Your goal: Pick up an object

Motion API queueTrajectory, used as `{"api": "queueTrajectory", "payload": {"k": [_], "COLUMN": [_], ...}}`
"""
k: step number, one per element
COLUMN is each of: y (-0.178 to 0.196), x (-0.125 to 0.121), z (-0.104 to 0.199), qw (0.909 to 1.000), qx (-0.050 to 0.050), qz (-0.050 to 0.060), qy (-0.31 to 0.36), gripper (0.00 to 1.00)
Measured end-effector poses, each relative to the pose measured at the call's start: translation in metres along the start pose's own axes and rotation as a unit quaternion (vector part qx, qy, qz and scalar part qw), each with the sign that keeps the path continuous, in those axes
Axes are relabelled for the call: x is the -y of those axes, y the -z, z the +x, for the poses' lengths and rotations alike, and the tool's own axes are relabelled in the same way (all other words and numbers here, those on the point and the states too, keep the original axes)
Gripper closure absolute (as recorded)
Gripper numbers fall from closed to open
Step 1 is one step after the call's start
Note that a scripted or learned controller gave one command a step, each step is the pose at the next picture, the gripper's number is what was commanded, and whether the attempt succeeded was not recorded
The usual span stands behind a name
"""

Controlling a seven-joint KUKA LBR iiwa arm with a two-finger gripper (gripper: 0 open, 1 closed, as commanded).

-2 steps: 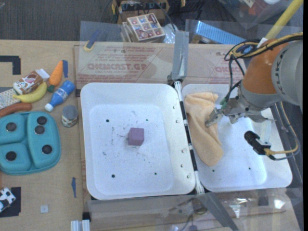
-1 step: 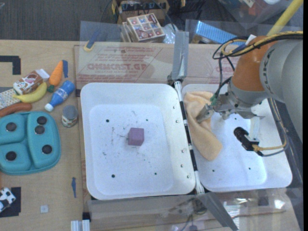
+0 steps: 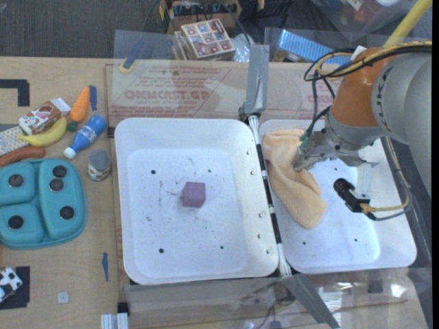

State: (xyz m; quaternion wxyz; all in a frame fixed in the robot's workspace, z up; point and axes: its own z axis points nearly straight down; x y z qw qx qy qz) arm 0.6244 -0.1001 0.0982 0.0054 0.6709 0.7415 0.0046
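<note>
A crumpled pale orange cloth (image 3: 295, 180) lies in the right bin (image 3: 384, 249), against its left wall. My gripper (image 3: 302, 157) reaches down from the right and presses into the cloth's upper part, its tips sunk in the folds. A small purple cube (image 3: 193, 195) sits alone near the middle of the left bin (image 3: 147, 245), well away from the gripper.
Left of the bins, on the wooden bench, lie a teal tray (image 3: 38, 203), a small blue bottle (image 3: 85, 135), a toy banana (image 3: 42, 137), a toy carrot (image 3: 81, 103) and a small grey can (image 3: 99, 164). Boxes and clear panels stand behind the bins.
</note>
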Motion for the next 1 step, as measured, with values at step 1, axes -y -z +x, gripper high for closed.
{"api": "queueTrajectory", "payload": {"k": [1], "y": [0.0831], "x": [-0.0459], "z": [0.0141], "qw": [0.9912], "qx": [-0.001], "qz": [0.007], "qy": [0.132], "gripper": [1.0]}}
